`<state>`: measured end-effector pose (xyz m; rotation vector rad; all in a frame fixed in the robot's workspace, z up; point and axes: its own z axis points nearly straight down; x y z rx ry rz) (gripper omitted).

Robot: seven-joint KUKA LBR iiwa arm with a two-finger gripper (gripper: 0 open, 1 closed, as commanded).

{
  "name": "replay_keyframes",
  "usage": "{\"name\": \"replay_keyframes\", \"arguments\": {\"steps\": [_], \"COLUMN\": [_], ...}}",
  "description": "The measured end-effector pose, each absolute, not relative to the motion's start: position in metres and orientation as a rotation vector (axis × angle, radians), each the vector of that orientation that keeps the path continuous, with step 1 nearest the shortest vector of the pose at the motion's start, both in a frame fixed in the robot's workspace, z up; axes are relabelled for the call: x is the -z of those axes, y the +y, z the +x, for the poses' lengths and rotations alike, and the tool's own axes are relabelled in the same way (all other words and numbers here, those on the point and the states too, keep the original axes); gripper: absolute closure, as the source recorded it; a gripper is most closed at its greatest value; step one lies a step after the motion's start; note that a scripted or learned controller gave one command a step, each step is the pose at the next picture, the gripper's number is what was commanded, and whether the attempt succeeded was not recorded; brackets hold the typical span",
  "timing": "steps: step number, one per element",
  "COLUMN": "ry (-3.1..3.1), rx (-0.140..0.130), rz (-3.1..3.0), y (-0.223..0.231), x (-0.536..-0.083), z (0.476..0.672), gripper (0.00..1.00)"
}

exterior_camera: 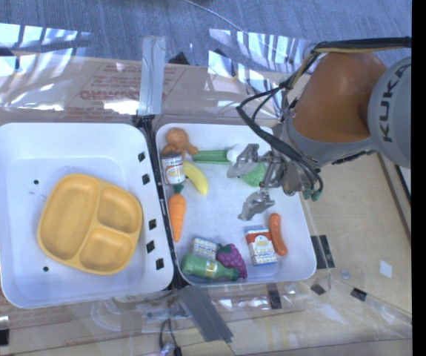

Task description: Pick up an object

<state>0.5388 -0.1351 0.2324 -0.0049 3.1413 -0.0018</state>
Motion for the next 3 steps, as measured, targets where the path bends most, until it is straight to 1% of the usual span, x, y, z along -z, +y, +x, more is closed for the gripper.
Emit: {"name": "replay_keyframes", "arguments": {"steps": [1,2,3], "ry": [3.13,3.126,3.129], "rx": [0.001,-0.002,0.001], "rz": [0.217,0.293,0.26], "y": [-0.167,-0.137,-0.181], "x": [-0.093,-0.092,-0.093], "z": [0.504,0.561,0.501], "gripper": [0.0,0.0,0.0]}}
